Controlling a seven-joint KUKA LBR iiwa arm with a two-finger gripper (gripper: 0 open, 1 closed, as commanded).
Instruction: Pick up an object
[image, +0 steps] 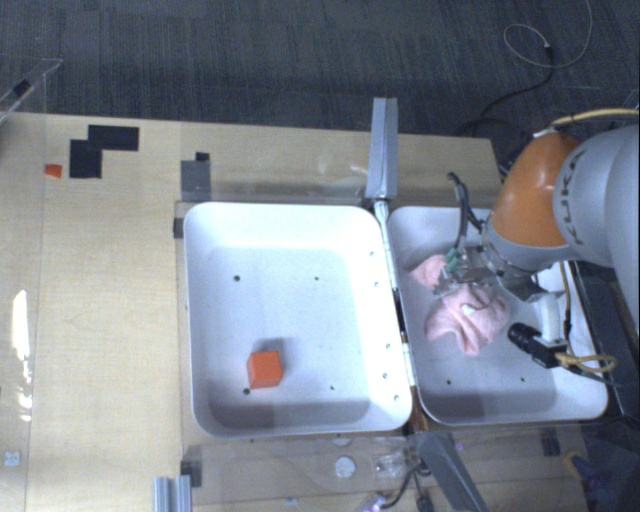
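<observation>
the gripper (470, 272) sits low in the right bin (500, 400), directly on top of the pink cloth (462, 318), which spreads below and left of it. whether it grasps the cloth, i cannot tell.

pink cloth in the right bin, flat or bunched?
Bunched. The pink cloth lies crumpled in uneven folds on the right bin floor, with the gripper at its upper edge.
</observation>
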